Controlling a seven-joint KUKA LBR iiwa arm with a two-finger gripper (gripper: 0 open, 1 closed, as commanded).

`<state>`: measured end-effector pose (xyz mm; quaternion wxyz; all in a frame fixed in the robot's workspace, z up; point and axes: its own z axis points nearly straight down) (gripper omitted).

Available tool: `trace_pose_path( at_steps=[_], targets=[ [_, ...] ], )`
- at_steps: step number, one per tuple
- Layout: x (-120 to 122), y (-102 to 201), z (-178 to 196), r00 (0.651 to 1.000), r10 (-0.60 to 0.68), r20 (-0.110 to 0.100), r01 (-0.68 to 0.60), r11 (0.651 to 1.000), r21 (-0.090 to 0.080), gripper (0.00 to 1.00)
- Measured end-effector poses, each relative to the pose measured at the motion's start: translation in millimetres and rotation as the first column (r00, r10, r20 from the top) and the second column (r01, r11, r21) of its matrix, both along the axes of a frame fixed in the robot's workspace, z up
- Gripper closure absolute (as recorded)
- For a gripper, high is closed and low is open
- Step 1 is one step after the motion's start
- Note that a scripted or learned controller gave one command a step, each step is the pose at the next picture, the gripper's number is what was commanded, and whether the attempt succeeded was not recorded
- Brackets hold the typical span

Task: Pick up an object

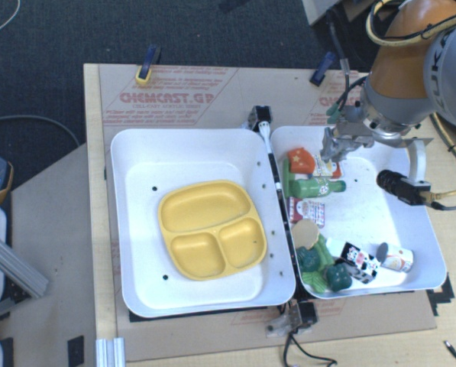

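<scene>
The claw [331, 159] hangs low over the right bin [411, 235] at its 11 o'clock corner, just above a green bottle [313, 187] and an orange packet [300, 161]; its grip state I cannot tell.

This looks like a robotics lab; a grey and orange industrial arm [411, 52] reaches over a table [174, 98] covered in printed protective sheet, held by clamps [147, 66] at its far edge; loose cables [304, 342] trail off its near edge; dark carpet [52, 52] surrounds it.
</scene>
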<state>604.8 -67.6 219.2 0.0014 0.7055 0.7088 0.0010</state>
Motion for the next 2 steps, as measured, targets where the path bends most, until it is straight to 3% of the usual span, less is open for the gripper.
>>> trace_pose_path(
  at_steps=[1, 2],
  targets=[
    [9.0, 28.1, 10.1, 1.000, -0.001, 0.001, 0.001, 1.000, 0.001, 1.00],
    [8.0, 9.6, 11.6, 1.000, -0.007, 0.000, 0.007, 1.000, -0.002, 1.00]
  ],
)
